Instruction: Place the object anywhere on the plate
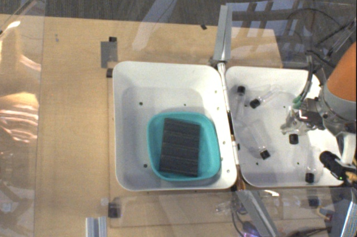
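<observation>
Gripper [294, 121] over right bin [279, 172] (finger state indeterminate); dark ribbed block [180, 146] already lying on teal plate [211, 144], well left.

The arm [341, 85] is cut off by the right edge. The gripper [294, 121] over the right bin [245, 172] is too small & blurred to read (finger state unclear). Clear items near that bin's left wall are barely discernible.

A dark ribbed block [180, 146] lies flat on the teal plate [210, 144], left bin.
</observation>
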`<state>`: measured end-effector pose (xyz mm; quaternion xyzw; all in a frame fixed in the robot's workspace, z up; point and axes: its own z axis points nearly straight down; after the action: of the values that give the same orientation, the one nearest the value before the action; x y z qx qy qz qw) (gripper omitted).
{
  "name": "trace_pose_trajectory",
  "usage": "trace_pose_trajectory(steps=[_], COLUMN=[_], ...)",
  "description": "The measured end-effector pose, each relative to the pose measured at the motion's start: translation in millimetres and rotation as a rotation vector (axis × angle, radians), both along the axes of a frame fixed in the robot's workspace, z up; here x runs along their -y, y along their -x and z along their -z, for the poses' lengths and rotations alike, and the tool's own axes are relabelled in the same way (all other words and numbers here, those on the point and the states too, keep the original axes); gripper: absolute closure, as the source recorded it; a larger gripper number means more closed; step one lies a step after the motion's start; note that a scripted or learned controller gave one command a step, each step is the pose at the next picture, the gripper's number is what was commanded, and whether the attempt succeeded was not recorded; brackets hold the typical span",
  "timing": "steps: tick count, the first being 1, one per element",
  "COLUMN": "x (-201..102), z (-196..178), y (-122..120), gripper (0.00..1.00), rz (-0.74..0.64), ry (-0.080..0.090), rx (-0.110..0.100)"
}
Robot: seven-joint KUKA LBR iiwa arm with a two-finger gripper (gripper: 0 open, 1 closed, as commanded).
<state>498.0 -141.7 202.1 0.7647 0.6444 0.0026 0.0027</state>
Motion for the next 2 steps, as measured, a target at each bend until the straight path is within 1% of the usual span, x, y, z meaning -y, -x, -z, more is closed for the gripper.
trace_pose_trajectory(steps=[1, 2], x=[-76, -136], z=[2, -5], y=[9, -33], gripper=[1.0, 1.0], rz=[-0.171, -0.288], ry=[0.0, 0.001], rx=[-0.004, 0.0])
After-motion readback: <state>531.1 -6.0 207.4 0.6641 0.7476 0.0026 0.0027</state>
